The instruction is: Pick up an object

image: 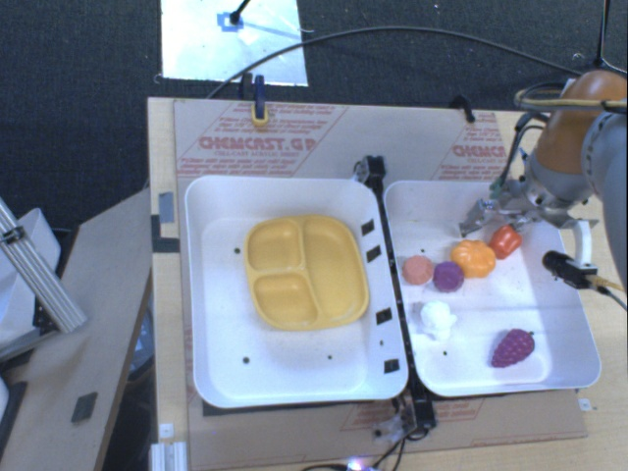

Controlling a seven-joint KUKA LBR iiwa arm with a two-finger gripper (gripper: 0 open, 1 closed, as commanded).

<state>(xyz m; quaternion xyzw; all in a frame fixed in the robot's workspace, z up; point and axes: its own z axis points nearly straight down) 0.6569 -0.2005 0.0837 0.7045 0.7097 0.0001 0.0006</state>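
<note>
You have the bench (294, 126) under two white bins side by side. The left bin (211, 263) holds a yellow tray (304, 271) with three compartments, lying flat near the bin's middle. The right bin (559, 351) holds the small items. The arm (579, 135) reaches in from the right, its orange band above the wrist, and bends down over the far right corner of the right bin.

The gripper (491, 214) sits low at the far side of that bin — you cannot tell from this angle how wide its fingers stand or whether anything is between them.

Closest to it is the red pepper (505, 240), just beside the gripper on its near side and apparently touching the orange pepper (474, 258). From there a short row runs toward the divider: the purple ball (448, 276) against the orange pepper, then the pink ball (419, 269) beside it. The purple grapes (512, 347) lie well apart, toward the near right corner. The white toy (436, 318) sits near the divider, just on the near side of the two balls — well clear of the gripper.
</note>
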